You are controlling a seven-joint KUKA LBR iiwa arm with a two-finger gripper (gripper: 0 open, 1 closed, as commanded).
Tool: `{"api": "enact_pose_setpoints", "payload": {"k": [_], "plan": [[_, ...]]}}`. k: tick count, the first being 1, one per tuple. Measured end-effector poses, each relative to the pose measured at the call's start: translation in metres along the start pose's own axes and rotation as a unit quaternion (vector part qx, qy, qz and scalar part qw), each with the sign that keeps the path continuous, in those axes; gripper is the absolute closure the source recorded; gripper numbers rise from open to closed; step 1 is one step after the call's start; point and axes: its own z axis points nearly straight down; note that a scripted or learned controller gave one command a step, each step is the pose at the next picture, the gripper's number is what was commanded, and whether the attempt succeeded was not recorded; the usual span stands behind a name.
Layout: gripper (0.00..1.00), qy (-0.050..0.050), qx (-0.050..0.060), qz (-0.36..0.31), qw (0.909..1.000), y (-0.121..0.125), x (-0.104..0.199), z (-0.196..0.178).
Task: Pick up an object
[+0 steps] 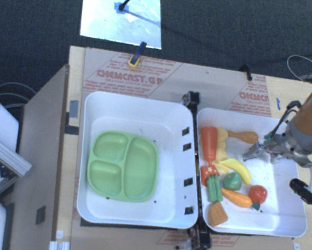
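The gripper (260, 150) hangs over the right bin (287, 223) with fingers spread wide, holding nothing. Just beside its tips lies a curved yellow banana (237, 168), smooth plastic, amid toy foods. A green tray (123, 166) sits in the left bin (146, 110).

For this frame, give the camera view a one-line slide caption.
Claw over right bin of toy food; green divided plate in left bin.

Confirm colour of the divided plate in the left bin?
Light green divided plate, clear in the camera view.
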Motion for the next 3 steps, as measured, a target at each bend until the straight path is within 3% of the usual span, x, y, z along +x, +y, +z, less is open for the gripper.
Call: {"api": "enact_pose_setpoints", "payload": {"k": [1, 2, 3], "plan": [[0.0, 0.002, 0.005, 0.001, 1.0, -0.074, 0.018, 0.012], [0.0, 0.001, -0.002, -0.004, 1.0, -0.103, 0.082, -0.097], [0.0, 0.0, 0.004, 0.002, 1.0, -0.09, 0.032, 0.01]]}}
